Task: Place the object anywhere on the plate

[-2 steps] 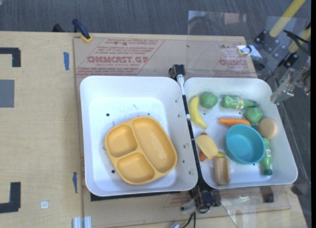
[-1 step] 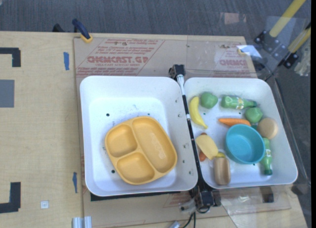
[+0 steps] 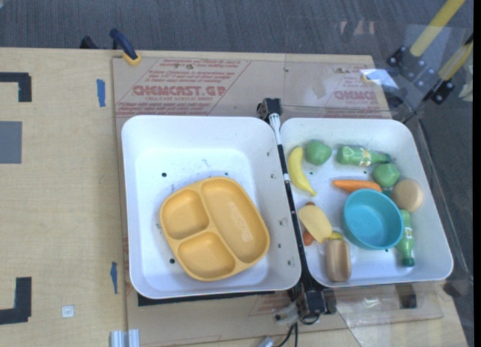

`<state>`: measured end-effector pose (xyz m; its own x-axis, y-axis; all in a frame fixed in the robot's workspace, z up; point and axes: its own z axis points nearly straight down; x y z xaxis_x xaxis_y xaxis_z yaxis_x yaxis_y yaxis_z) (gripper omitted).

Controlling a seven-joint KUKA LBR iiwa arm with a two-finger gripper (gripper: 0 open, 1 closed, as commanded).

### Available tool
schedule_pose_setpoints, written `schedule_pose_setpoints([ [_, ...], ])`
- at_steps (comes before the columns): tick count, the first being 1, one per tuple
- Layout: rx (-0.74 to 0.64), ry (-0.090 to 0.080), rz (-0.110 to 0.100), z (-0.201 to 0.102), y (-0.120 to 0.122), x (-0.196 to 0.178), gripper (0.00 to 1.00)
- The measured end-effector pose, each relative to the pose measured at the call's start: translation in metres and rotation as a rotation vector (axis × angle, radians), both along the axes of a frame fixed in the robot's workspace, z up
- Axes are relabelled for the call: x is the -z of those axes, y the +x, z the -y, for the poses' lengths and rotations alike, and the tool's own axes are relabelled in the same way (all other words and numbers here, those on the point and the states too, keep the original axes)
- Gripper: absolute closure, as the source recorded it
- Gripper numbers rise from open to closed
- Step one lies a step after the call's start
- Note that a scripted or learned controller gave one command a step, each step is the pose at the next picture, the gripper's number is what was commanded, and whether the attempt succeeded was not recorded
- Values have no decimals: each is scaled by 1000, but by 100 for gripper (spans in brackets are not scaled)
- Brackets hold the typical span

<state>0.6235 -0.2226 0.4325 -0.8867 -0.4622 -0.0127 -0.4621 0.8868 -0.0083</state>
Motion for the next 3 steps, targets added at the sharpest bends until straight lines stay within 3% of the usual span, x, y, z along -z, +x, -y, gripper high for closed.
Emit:
schedule_pose_setpoints([
  [1,-361,-6,2,0,7,-81,100],
  [2,-417,4,-14,-1,10,-5,100],
  [3,-898,-12,0,-1,14,-88,100],
])
